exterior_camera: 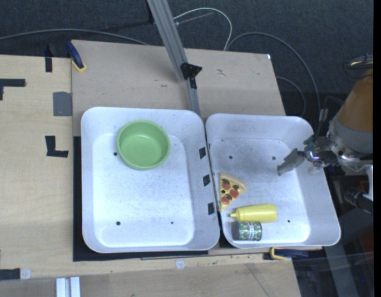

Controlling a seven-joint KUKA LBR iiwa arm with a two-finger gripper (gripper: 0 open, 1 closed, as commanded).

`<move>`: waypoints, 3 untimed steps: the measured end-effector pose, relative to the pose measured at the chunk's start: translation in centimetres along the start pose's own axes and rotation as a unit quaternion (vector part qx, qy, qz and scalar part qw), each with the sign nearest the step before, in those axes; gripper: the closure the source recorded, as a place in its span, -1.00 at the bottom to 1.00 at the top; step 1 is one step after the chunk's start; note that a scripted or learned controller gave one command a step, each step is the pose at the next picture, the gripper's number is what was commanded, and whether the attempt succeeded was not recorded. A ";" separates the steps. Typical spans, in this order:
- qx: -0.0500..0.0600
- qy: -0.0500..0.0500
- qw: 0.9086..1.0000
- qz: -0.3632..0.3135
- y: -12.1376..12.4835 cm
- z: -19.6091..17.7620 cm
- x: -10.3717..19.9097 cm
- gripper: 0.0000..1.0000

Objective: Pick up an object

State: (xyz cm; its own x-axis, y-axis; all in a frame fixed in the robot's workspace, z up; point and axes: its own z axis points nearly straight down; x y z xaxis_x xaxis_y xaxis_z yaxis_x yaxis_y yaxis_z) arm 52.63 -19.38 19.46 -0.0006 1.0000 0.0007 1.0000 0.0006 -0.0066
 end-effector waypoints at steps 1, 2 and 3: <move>0.000 0.000 1.000 -0.001 0.9 5.7 0.0 -1.00; -0.002 0.000 1.000 -0.001 1.0 4.4 0.0 1.00; -0.005 -0.001 1.000 -0.001 0.3 -1.2 0.7 1.00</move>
State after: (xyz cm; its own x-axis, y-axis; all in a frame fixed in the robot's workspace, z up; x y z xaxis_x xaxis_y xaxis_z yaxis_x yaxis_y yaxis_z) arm 52.94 -18.71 20.67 -0.0021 1.0000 -0.0012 1.0000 0.0021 0.0039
